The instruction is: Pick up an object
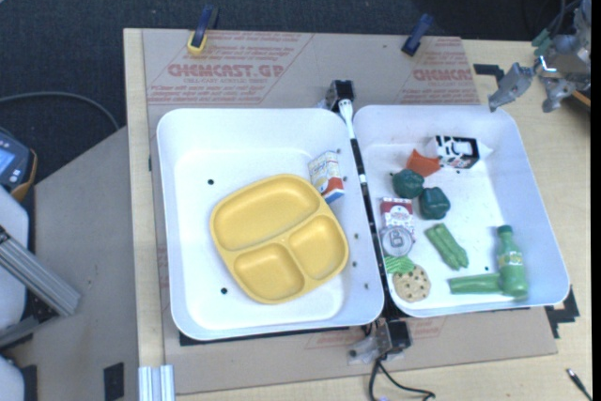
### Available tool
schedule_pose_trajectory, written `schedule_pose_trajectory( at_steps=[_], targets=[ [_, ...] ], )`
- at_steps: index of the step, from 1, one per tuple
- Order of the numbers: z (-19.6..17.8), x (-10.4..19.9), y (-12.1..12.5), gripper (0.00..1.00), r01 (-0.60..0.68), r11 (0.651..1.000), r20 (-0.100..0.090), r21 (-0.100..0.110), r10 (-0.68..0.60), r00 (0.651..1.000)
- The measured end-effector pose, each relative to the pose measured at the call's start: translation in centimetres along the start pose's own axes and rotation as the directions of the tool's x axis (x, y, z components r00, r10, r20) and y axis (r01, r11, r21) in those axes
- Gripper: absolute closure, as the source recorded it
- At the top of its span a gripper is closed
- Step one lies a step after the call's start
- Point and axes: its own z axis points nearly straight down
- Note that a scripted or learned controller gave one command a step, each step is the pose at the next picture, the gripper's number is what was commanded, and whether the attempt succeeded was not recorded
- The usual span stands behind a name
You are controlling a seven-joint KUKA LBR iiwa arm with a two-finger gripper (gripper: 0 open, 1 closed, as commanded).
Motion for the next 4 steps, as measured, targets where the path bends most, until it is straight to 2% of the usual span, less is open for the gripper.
schedule_pose_trajectory(
  at_steps=[1,4],
  targets=[
    [-0.9,0.1,0.2,0.0,0.003,1.0,0.004,-0.014,-0.003,1.0],
    [14.1,0.1,0.1,0.0,0.003,1.0,0.002,-0.008,-0.003,1.0]
  ],
)
